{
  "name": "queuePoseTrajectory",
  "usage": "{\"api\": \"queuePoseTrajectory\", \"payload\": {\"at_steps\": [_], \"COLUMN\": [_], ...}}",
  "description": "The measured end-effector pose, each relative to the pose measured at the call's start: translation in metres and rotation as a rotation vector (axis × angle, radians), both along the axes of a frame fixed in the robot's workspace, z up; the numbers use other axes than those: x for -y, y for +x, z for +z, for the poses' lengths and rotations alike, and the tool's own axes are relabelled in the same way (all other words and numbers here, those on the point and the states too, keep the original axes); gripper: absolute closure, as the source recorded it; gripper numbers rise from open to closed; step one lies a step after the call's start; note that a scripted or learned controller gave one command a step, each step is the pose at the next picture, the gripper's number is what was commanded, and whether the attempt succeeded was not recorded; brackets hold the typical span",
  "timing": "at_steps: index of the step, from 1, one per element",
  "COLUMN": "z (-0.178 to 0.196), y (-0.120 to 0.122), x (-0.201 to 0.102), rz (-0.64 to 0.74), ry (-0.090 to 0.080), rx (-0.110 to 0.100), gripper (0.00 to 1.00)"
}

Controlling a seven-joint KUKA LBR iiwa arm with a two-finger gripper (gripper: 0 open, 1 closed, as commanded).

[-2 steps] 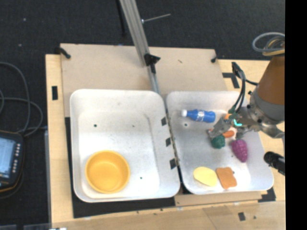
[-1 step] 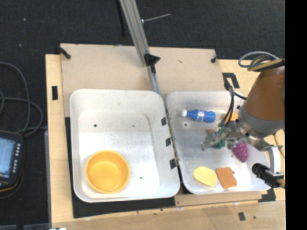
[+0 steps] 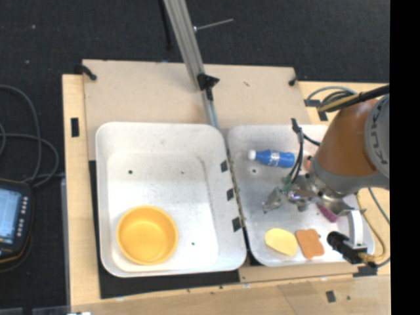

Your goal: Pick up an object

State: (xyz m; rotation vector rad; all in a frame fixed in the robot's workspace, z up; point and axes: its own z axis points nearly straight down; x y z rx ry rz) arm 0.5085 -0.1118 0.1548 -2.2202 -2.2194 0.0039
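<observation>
My gripper hangs low over the middle of the right bin, under the grey and orange arm that comes in from the right. A blue bottle with a white cap lies just behind it, toward the bin's far side. In front of it, near the bin's front edge, lie a yellow wedge-shaped piece and an orange-brown block side by side. A small purple thing peeks out under the wrist on the right. I see nothing held in the gripper.
The left bin holds a yellow bowl in its front left corner. A slanted metal pole rises behind the bins and meets the bench near their shared wall.
</observation>
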Motion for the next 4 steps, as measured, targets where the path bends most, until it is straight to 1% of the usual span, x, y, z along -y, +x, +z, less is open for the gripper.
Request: {"api": "queuePoseTrajectory", "payload": {"at_steps": [1,2,3,4], "z": [-0.053,-0.039,0.004,0.065], "y": [-0.001,0.002,0.004,0.001], "x": [0.001,0.002,0.001,-0.003], "rz": [0.0,-0.005,0.003,0.004], "ry": [0.0,-0.001,-0.001,-0.001], "rx": [-0.001,0.008,0.01,0.012], "gripper": [0.0,1.0,1.0,1.0]}}
